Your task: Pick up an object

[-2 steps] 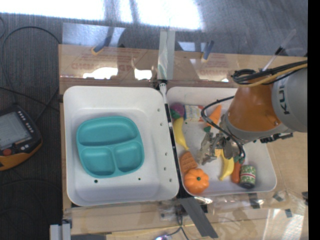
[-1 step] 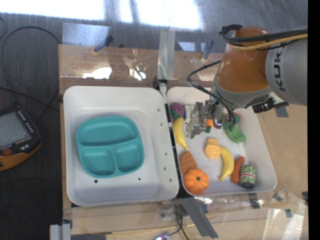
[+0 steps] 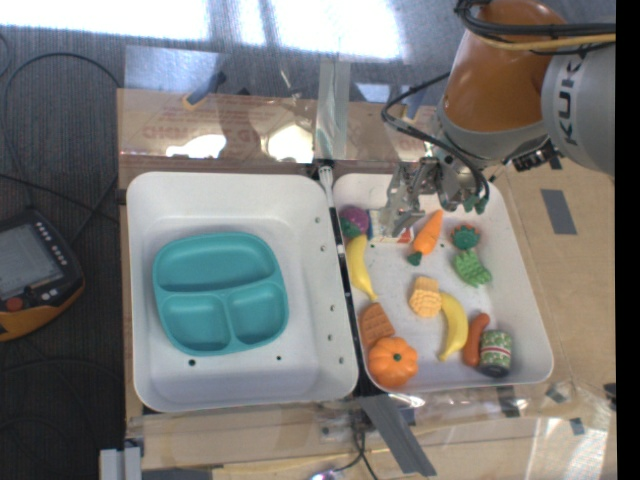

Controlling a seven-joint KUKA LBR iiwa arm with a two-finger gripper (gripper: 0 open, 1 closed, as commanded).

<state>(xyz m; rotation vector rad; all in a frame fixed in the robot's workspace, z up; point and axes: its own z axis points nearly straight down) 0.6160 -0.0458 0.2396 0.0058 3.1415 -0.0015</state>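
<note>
A grey robot arm with an orange band reaches down into the right-hand white bin (image 3: 520,268), one of two sitting side by side on a table (image 3: 575,268). Its metal hand (image 3: 405,213) hangs low over the bin's far end. Whether the hand is wide or narrow cannot be told from this angle, and nothing is seen between its parts.

The likeliest target is a toy carrot (image 3: 427,234), just beside the hand and slightly nearer the camera. It is small, orange and tapered, with a green tip, and lies flat at a slant on the bin floor. It looks like smooth, hard plastic.

The main risk, as a judgement, is a miss or a slip: the carrot's narrow, rounded shape could squirt sideways if the hand closes off-centre. A purple toy vegetable (image 3: 353,220) sits close on the hand's other side, near the bin wall, and a yellow banana (image 3: 358,266) lies just beyond it, so a stray descent could nudge those instead.

Further from the hand lie a green pickle-like toy (image 3: 470,267), a corn cob (image 3: 425,296), a second banana (image 3: 453,325), a pumpkin (image 3: 392,360) and a small can (image 3: 496,350). The bin (image 3: 145,268) farther from the hand holds a teal divided plate (image 3: 220,290).
</note>
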